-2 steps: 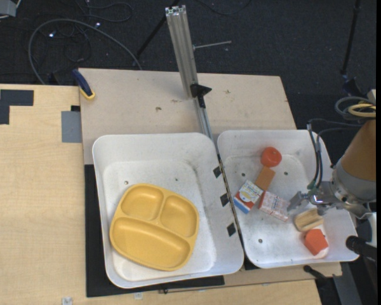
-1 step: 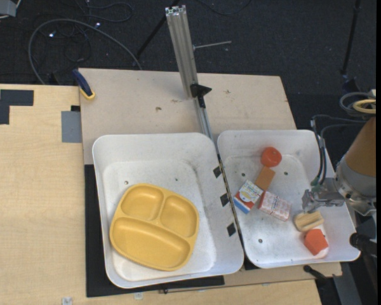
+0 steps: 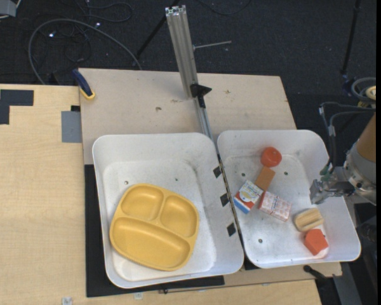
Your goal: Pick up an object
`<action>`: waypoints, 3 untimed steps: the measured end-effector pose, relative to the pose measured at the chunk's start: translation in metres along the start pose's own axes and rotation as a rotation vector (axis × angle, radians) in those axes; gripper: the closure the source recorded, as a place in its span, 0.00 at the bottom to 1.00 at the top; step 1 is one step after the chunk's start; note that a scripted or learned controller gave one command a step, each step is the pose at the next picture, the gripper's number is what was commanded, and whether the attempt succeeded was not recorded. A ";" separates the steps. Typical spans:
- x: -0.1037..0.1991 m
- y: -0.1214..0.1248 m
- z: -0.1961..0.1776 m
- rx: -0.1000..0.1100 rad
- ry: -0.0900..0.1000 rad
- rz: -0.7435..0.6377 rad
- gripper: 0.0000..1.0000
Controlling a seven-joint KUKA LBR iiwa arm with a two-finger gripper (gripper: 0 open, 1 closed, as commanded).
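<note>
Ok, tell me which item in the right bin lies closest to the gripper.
The tan block, just below the gripper; the red block lies farther down.

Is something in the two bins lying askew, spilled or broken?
Nothing spilled or visibly broken. In the right bin a bottle with an orange cap lies on its side. The small cartons lie tilted. The yellow divided plate sits flat in the left bin.

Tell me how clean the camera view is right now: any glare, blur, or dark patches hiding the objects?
Camera view: even light on both bins, no strong glare; the yellow divided plate and the orange block read clearly with soft shadows. The gripper at the right bin's rim is small and slightly blurred, so its detail is hard to read. The floor beyond the bench is very dark.
</note>
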State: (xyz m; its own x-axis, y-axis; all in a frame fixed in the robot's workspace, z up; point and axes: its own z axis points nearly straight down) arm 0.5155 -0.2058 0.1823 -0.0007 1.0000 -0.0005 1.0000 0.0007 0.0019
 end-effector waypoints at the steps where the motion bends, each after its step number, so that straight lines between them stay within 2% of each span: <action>1: 0.003 0.007 -0.060 -0.002 -0.001 -0.002 1.00; 2: 0.003 0.008 -0.091 0.001 0.000 -0.001 1.00; 3: 0.060 0.018 -0.076 0.005 0.003 -0.005 1.00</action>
State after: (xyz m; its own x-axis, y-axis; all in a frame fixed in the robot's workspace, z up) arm 0.5333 -0.1455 0.2582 -0.0056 1.0000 0.0029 1.0000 0.0056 -0.0030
